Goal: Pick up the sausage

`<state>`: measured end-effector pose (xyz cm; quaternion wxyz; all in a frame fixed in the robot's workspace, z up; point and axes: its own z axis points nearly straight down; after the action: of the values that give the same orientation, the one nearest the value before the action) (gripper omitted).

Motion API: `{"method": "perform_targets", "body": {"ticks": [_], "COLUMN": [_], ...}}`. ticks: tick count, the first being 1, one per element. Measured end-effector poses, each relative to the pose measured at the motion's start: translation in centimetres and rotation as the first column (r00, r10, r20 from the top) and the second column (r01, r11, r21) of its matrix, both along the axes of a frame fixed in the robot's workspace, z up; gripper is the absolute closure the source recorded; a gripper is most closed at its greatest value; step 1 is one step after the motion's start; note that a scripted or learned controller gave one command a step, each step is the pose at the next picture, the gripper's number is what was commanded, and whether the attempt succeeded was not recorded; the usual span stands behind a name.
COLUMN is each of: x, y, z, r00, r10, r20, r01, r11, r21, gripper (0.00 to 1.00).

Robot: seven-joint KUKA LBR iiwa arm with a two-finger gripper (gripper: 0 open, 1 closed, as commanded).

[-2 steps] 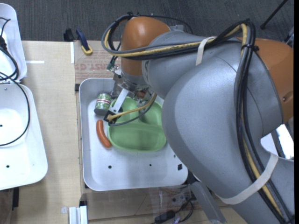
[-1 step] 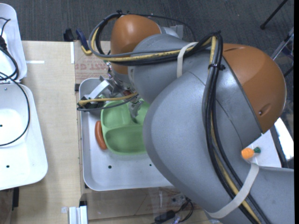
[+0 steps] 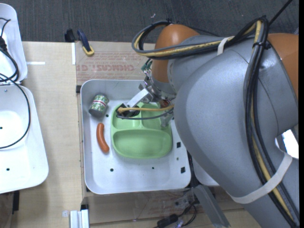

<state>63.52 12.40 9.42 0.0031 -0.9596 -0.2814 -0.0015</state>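
The sausage is a short orange-red link lying lengthwise on the floor of the right white bin, near its left wall. It sits just left of a green divided plate. My gripper hangs over the far part of that plate, well to the right of the sausage and apart from it. The bulky grey arm covers most of the gripper from above.
A small green-labelled can lies on its side in the bin's far left corner, just beyond the sausage. The left white bin has a black cable looping over it. A blue and yellow clamp rests on the bench behind.
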Motion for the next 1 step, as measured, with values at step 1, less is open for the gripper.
{"method": "perform_targets", "body": {"ticks": [1], "x": [1.43], "y": [7.43], "z": [-0.16], "r00": [1.0], "r10": [-0.016], "r20": [-0.001], "r01": [0.016], "r11": [1.0], "r21": [-0.008], "gripper": [0.0]}}
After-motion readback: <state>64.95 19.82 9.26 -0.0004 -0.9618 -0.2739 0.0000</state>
